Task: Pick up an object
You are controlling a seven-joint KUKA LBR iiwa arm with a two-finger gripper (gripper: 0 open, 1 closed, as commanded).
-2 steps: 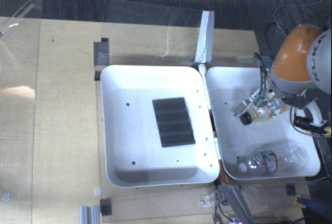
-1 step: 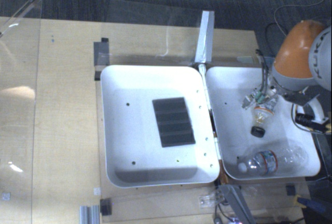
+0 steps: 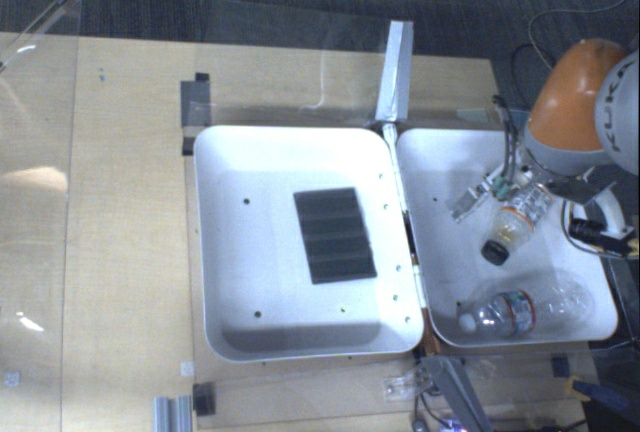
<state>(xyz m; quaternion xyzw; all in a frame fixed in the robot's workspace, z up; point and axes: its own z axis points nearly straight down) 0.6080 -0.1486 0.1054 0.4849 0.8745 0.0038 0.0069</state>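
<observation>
Reaching in from the right, the arm (image 3: 580, 110) hangs over the right bin (image 3: 440, 170). Its gripper (image 3: 505, 190) sits low there, just above a small bottle with a dark cap (image 3: 505, 235); how wide the tool stands I cannot tell. A clear plastic bottle (image 3: 505, 312) lies at the near edge of this bin. In the left bin (image 3: 230, 220) rests a dark ribbed block (image 3: 334, 235).

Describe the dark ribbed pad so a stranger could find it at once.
Of the two white bins side by side, take the left bin. The dark ribbed pad lies flat near its middle, a black rectangle with crosswise grooves. The clear bottles lie in the other bin.
</observation>
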